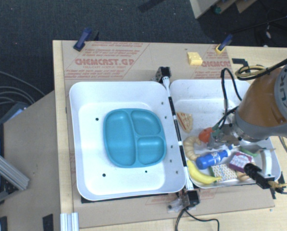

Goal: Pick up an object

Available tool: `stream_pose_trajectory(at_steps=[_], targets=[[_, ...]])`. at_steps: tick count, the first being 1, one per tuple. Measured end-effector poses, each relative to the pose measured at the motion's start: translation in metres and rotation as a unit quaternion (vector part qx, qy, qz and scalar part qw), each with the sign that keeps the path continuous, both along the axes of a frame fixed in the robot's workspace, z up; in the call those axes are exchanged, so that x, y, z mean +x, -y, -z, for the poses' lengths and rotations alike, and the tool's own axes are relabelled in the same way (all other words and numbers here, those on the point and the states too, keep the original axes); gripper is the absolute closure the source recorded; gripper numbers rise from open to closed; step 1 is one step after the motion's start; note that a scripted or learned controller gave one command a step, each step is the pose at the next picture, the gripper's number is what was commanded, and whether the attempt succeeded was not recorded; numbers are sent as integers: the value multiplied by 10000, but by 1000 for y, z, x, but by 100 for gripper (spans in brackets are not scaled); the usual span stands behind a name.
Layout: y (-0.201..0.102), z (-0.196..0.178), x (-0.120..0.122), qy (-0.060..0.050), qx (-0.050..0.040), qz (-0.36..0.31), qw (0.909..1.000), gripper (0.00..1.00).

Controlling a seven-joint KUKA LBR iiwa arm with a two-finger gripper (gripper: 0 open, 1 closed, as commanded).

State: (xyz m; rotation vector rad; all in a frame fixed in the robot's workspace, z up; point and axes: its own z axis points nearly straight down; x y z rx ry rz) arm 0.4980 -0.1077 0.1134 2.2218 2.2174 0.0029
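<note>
In the right-hand shallow white bin (201, 91), the hand (222, 137) hung above a small blue plastic bottle (213, 158), whose long axis ran left-right beside a yellow banana (199, 174); its grip state was unclear.

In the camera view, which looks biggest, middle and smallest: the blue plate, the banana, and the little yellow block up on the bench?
1. Blue plate, by far the biggest.
2. Banana, partly hidden by other items.
3. Yellow block, smallest; it sits farther from the camera, so it may look slightly smaller than it is.

Divided plate (133, 137) in left bin (85, 100); banana (200, 173), bottle (213, 158) in right bin (201, 88).
</note>
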Motion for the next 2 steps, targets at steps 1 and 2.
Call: stream_pose_trajectory(at_steps=[1, 2], targets=[[0, 0, 0, -2, 1, 0, 10000, 0], [0, -10, 0, 4, 1, 1, 10000, 100]])
